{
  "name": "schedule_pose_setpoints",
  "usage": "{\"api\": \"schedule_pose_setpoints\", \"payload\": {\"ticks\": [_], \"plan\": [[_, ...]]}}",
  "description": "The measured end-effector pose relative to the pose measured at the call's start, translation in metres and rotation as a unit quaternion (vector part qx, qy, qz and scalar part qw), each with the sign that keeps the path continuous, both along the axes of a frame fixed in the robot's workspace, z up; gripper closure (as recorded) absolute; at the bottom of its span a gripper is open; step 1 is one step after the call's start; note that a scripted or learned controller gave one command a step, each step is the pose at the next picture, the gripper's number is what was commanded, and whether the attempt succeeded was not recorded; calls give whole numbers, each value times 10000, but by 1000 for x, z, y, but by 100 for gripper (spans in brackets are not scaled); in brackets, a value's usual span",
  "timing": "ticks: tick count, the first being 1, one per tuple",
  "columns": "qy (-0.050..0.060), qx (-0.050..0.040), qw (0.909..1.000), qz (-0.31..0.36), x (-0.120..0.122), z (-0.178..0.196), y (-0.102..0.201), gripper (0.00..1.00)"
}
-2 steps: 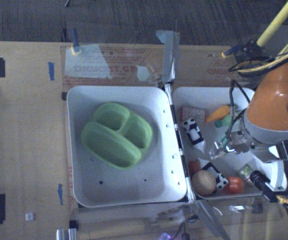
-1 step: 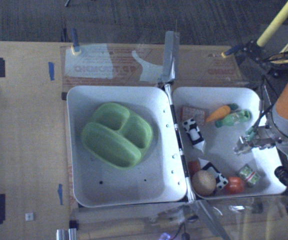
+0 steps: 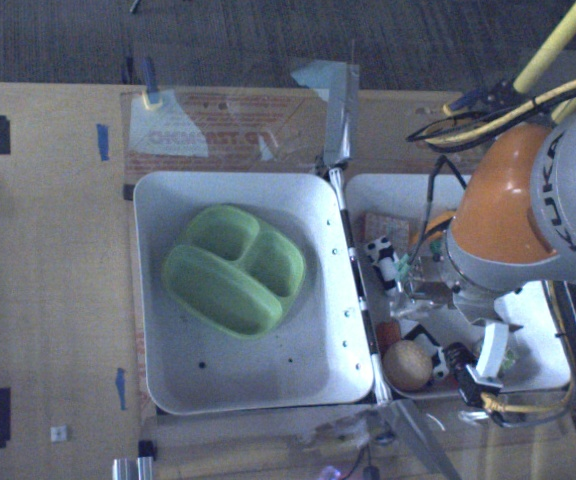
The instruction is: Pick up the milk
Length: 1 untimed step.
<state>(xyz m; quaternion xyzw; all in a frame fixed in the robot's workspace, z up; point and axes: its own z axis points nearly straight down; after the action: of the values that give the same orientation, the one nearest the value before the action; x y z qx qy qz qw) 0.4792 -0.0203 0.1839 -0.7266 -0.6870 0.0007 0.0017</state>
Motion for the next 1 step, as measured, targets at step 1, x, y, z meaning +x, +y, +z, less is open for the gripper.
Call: {"api": "schedule_pose_setpoints", "payload": {"ticks": [1], "plan": [[-17,-10,9995,321,8,71,-30,100]]}}
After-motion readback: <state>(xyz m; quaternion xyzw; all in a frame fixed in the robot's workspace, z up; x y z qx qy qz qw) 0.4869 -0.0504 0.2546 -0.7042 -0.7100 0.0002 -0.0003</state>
